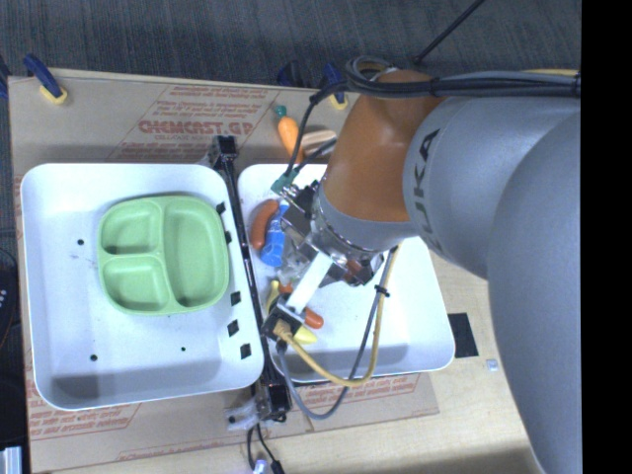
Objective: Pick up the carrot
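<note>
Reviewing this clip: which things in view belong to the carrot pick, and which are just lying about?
Job: orange carrot with green top, lying on the bench beyond the right white bin.

Lying about: green divided plate in the left white bin; orange-red oblong thing, blue thing, yellow piece in the right bin.

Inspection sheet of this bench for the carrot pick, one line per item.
surface: left bin and right bin, both white, on printed cardboard.
job's things: carrot, orange with green top, outside the right bin by its far rim, not held.
clutter: green divided plate in left bin; orange toy and blue toy in right bin beside the gripper.
grippers: gripper low over right bin's left side, apart from the carrot.
cables: black cables along the arm; black cable between the bins.
surroundings: blue clamp on the cardboard's edge; dark floor beyond.
</note>
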Robot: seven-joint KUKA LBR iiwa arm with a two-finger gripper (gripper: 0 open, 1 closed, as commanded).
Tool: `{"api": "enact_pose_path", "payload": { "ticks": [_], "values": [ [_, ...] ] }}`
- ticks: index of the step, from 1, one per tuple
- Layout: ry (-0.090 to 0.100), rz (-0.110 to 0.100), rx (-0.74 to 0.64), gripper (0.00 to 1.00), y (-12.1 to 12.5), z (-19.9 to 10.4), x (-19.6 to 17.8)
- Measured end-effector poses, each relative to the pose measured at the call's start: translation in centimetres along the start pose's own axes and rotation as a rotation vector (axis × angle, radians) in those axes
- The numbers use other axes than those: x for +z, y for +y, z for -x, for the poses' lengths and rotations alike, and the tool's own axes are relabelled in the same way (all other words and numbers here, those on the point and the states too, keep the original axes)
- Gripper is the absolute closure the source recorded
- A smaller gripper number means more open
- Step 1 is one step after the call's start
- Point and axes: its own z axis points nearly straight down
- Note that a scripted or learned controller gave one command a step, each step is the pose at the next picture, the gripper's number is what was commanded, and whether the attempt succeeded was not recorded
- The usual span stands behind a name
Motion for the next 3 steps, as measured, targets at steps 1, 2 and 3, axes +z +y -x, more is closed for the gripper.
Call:
{"api": "enact_pose_path", "payload": {
  "ticks": [1,2,3],
  "values": [
    [0.001,0.002,0.095,1.0,7.7,5.1,1.8],
    [0.001,0.002,0.095,0.0,7.7,5.1,1.8],
    [0.0,-0.001,0.036,0.0,14.1,14.2,5.4]
  ]
}}
